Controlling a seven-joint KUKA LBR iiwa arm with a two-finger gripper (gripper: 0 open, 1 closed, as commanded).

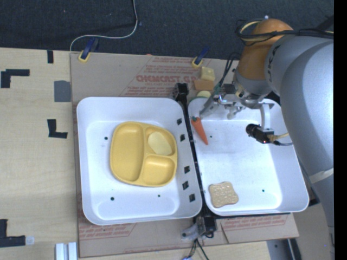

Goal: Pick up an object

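two bins (87, 145), one tray (143, 154), one carrot (199, 131), one cracker (223, 194)

Tray (130, 156) in left bin (92, 199), cracker (223, 194), perhaps carrot (199, 131), right bin (282, 194)

Both bins, the left bin (92, 161) and the right bin (282, 183), are plain white with small black dots on the floors and black clips along the shared edge; the left one holds a yellow sectioned tray (142, 154), the right an orange carrot (199, 130) and a tan cracker (223, 194) with a speckled surface. The arm (303, 85) is grey with an orange band (259, 47), and the gripper (227, 103) is silver metal with black parts. Bins sit on brown cardboard (124, 75) with red printed lettering, over a light wood bench (32, 167) marked with black tape pieces, a dark blue-grey carpet (65, 10) behind, crossed by a white cable (116, 36).
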